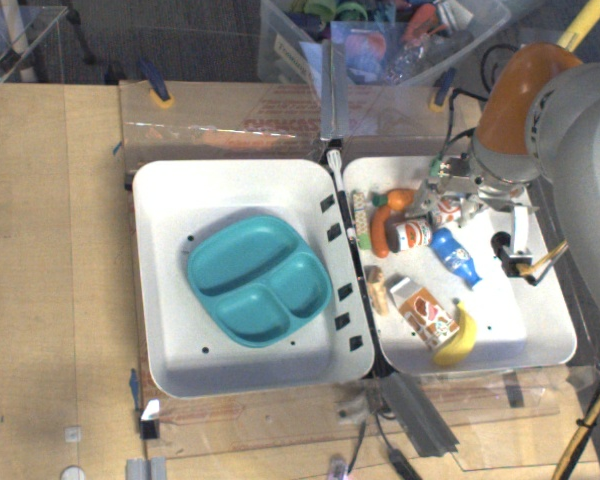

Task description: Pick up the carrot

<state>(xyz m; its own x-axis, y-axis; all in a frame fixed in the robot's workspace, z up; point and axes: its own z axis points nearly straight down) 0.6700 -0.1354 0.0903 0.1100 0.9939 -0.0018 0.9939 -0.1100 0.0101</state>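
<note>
A wooden counter point(50, 268) is seen from above at a slant, bearing two shallow white bins side by side. One grey arm point(570, 118) with an orange band is reached in from three o'clock. The left bin point(160, 198) is occupied by one teal divided plate point(258, 280) with three compartments. The right bin point(550, 338) holds the small things: one orange carrot point(384, 224) near its ten o'clock corner, against the dividing wall; one small red-and-white can point(410, 234) touching the carrot at its three o'clock; one blue bottle point(453, 255); one printed carton point(423, 311); one yellow banana point(460, 336) at five o'clock.

The hand point(450, 200) hangs just beside the carrot, at its two o'clock, above the can. Whether it is wide or narrow cannot be told, and nothing is seen held in it.

The carrot is judged a light toy, stiff and smooth, likely slippery and apt to roll. A hold across its thick middle is judged best, though the wall and can crowd both sides.
</note>
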